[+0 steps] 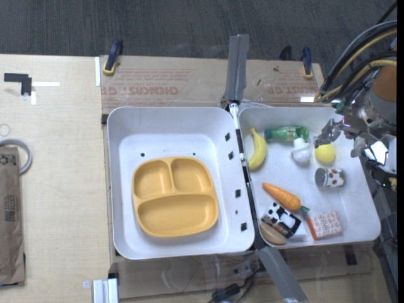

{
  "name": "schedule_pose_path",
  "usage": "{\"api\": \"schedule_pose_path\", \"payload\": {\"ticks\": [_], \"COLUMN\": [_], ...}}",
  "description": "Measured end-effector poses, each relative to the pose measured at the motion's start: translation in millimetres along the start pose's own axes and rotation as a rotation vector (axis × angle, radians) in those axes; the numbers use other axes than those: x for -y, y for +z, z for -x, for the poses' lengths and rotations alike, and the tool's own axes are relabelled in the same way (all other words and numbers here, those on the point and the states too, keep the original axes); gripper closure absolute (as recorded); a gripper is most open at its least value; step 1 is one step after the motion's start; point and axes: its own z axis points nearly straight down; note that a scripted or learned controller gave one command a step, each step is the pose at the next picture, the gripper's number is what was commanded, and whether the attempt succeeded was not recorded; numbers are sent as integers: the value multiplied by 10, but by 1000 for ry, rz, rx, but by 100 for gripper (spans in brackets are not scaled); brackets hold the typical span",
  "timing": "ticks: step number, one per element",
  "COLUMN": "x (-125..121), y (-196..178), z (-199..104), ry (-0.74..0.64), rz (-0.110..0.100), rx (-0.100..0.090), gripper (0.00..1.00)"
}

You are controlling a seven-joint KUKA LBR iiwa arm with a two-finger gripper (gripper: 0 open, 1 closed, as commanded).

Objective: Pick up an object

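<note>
Lemon [324, 154] looks the likeliest pick: it sits in the right bin [360, 229], touching the end effector [331, 133] that hangs just above it. Nearest the camera lie a small box [325, 225], a black-and-white toy [281, 220] and a carrot [282, 196]. Further back sit a cup [330, 178], a banana [256, 149] and a green bottle [285, 134]. The left bin [120, 169] bears a yellow divided plate [175, 196]. Whether the end effector is open or closed, I cannot tell.
</note>
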Motion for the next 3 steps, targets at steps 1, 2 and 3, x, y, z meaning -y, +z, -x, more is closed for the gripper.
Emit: {"api": "schedule_pose_path", "payload": {"ticks": [1,2,3], "x": [362,790,621], "y": [28,-277,-305], "z": [388,281,479], "ry": [379,310,541], "rz": [-4,-3,-3], "rx": [0,-1,0], "gripper": [0,0,0]}}
